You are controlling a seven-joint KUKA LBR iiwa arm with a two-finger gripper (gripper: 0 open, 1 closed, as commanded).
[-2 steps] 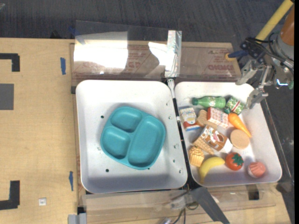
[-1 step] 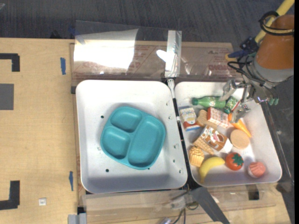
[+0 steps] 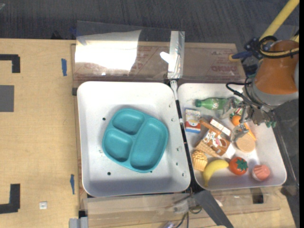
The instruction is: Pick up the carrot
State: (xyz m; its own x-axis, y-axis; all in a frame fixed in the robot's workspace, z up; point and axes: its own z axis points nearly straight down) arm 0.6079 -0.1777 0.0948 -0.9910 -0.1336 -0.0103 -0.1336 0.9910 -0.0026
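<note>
My claw (image 3: 243,120) hangs at the upper right of the right bin (image 3: 280,165), whether spread or pinched I cannot tell, with the carrot (image 3: 236,119) just to its left, touching or nearly so, its long axis unclear.

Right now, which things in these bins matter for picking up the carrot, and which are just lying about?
For the job:
carrot
gripper

Lying about:
green bottle
banana
tomato
waffle cone
snack packet
small carton
teal divided plate
</note>
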